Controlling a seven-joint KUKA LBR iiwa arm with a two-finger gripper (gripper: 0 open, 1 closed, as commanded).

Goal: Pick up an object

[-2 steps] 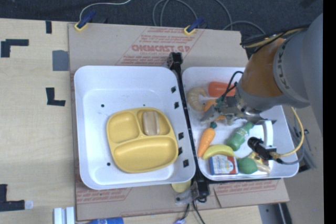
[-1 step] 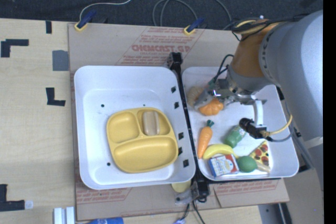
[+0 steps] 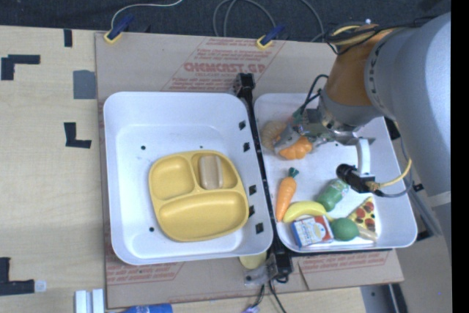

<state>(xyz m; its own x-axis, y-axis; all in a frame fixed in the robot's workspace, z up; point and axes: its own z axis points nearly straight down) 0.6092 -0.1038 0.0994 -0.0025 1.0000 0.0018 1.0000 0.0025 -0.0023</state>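
While the grey arm reaches in from the right edge of the frame, its orange band sits near the upper right and the gripper hangs low over the upper left part of the right bin. Directly beneath the gripper lies an orange, rounded toy, with a pale rounded piece just beside it toward the bin's left wall. Whether the claw is apart, together or clamped on the orange toy cannot be told from this angle, since the wrist body covers it.

Lower in the same bin, a carrot lies tilted near the left wall, and a banana sits just beneath its tip. A green bottle lies near the middle, a small carton rests at the bottom edge, a green round piece touches the carton, and a pizza slice lies toward the lower right.

At centre frame, the left bin bears a yellow divided plate, with a tan oblong piece in its upper right compartment.
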